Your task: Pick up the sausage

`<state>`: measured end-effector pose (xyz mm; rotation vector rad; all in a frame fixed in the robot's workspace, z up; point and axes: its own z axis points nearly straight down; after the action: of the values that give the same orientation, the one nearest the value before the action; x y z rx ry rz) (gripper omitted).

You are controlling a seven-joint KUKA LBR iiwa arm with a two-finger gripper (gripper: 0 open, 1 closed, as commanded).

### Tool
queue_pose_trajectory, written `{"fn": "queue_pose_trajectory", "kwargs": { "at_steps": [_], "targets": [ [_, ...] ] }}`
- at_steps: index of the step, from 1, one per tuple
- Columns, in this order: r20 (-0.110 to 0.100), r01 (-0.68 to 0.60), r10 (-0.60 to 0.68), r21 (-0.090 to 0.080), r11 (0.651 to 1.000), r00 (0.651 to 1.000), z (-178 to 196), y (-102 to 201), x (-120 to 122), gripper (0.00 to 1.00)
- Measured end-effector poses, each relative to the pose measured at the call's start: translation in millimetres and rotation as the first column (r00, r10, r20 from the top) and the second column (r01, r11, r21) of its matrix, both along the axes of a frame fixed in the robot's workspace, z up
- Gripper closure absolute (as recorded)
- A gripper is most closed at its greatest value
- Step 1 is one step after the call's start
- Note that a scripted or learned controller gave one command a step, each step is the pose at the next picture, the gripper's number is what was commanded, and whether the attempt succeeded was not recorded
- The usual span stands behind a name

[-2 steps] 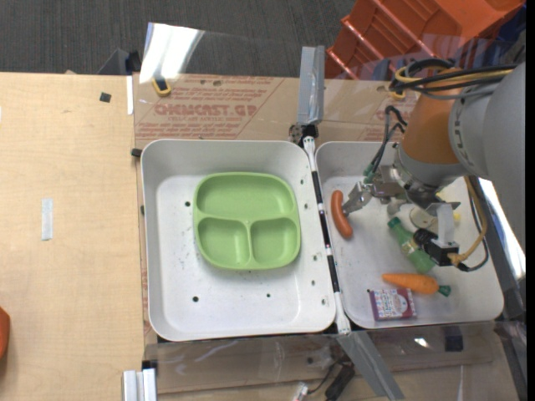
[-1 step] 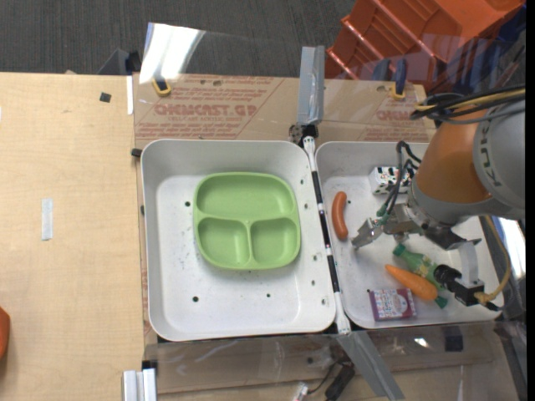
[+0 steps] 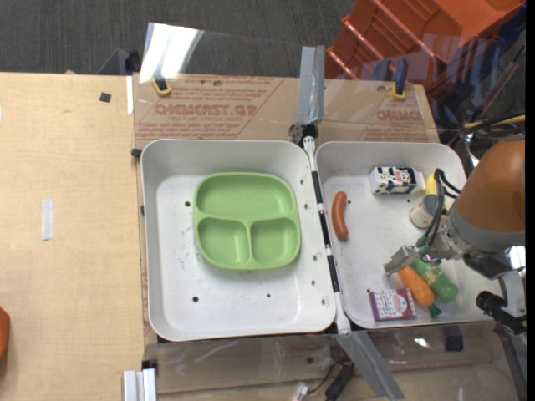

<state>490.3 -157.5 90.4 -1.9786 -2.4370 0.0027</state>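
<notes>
Two white bins sit side by side on the tabletop [image 3: 67,190]. The gripper [image 3: 404,260] is low in the right bin [image 3: 364,303], at the end of the grey arm [image 3: 495,203] with its orange band. Whether the gripper is apart or together cannot be told from this view; nothing is visibly clamped in it.

The sausage [image 3: 339,215] lies to the gripper's left and farther from the camera, well apart from it, lengthwise beside the wall shared by the bins. It is untouched.

A toy carrot [image 3: 418,286] with green top lies just beside the gripper on the camera side, possibly touching it. A small pink packet [image 3: 391,304] lies nearer the camera still. A black-and-white carton [image 3: 394,180] lies beyond the gripper, toward the bin's far wall.

The left bin [image 3: 167,307], well to the gripper's left, holds a green three-compartment plate [image 3: 247,220], upright and flat.
</notes>
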Motion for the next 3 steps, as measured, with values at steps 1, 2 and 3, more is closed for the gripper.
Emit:
{"fn": "queue_pose_trajectory", "kwargs": {
  "at_steps": [1,2,3],
  "targets": [
    [0.002,0.025,-0.025,-0.001,1.000,1.000,27.1,-51.5,63.8,0.00],
    [-0.003,-0.014,0.014,0.010,1.000,1.000,-0.8,-58.5,14.7,0.00],
    [0.003,-0.491,0.491,0.001,0.871,0.871,0.2,-23.6,-12.6,0.00]
  ]
}}
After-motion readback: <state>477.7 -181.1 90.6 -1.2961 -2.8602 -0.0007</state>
